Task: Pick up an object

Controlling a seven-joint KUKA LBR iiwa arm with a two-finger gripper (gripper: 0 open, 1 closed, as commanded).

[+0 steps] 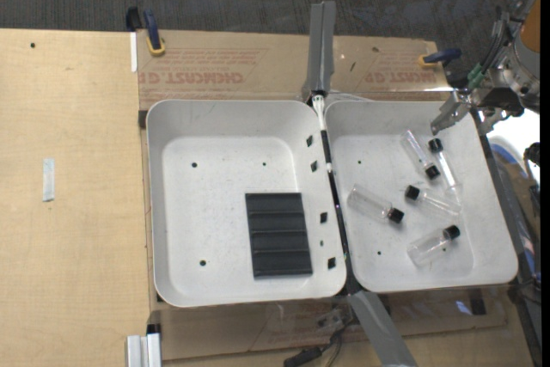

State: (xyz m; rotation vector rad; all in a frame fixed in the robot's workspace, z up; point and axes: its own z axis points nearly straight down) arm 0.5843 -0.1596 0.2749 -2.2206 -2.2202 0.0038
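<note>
Several clear vials with black caps lie scattered in the right bin (378,258). One vial (375,206) is near the bin's middle left, another (432,243) at the lower right, and one (417,147) lies nearest the arm. A black ribbed slab (278,234) lies flat in the left bin (176,185). My gripper (465,116) hangs over the right bin's far right corner, above and to the right of the vials. It is open, with nothing between its fingers.
A grey divider bar (321,47) runs between the bins at the back. Blue-and-yellow clamps (148,30) (436,58) hold cardboard behind the bins. Bare wooden bench (69,185) extends to the left.
</note>
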